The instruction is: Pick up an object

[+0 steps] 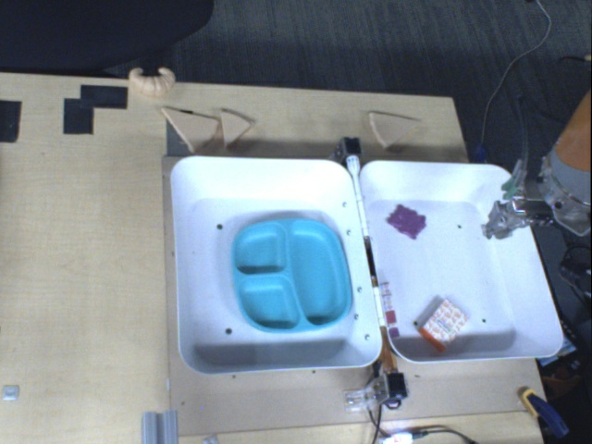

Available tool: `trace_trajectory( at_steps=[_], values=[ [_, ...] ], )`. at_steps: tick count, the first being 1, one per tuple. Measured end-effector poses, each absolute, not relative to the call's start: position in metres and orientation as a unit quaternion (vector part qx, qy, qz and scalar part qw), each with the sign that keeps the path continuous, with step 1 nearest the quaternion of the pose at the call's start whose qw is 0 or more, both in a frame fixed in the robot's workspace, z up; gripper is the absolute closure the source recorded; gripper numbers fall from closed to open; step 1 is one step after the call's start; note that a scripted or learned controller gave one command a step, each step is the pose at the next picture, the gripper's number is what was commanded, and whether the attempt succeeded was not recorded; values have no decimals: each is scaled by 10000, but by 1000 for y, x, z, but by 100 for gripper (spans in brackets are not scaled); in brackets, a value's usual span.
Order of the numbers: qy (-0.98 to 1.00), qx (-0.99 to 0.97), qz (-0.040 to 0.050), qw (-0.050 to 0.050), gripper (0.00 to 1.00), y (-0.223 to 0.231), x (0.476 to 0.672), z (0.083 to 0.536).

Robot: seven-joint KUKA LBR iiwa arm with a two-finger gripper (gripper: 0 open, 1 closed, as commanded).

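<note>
**Camera view: arm at right bin's far-right rim, objects lying loose**

Camera view, single frame, looking down at a slant on the bench.

Bins: two shallow white bins side by side on the wooden bench [83, 276]. Left bin [199, 202] contains a blue divided tray [292, 272], three compartments, lying flat near the middle of the bin floor. Right bin [518, 289] contains two loose items:
- purple object [406, 220], small, irregular outline, lying on the floor toward the bin's upper left part.
- small carton [442, 323], white with a printed pattern and an orange edge, tilted, lying toward the bin's lower middle.

The two items are well apart from each other; neither touches a bin wall, as far as can be seen.

Arm: the grey body with the orange band enters from the right edge of the frame. Gripper [499, 222] sits over the right bin's upper right corner, close to the rim. It appears as a small metallic cluster; whether the fingers are open or closed cannot be told at this resolution. Nothing is visible between them. Gripper is well apart from both the purple object and the small carton.

Other: a tan clump [151, 82] lies at the bench's upper edge. Cables [393, 398] run along the bench below the seam between the bins.
</note>
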State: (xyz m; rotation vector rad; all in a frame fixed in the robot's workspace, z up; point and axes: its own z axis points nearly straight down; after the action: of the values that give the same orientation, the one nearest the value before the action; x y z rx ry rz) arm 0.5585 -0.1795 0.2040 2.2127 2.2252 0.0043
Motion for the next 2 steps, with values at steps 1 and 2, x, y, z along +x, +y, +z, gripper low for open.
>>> trace_trajectory(
  at_steps=[1, 2],
  values=[
    [7090, 7052, 9, 12, 0, -180, 558, 203],
    [7091, 7051, 2, -11, 0, -126, 527, 98]
  ],
)
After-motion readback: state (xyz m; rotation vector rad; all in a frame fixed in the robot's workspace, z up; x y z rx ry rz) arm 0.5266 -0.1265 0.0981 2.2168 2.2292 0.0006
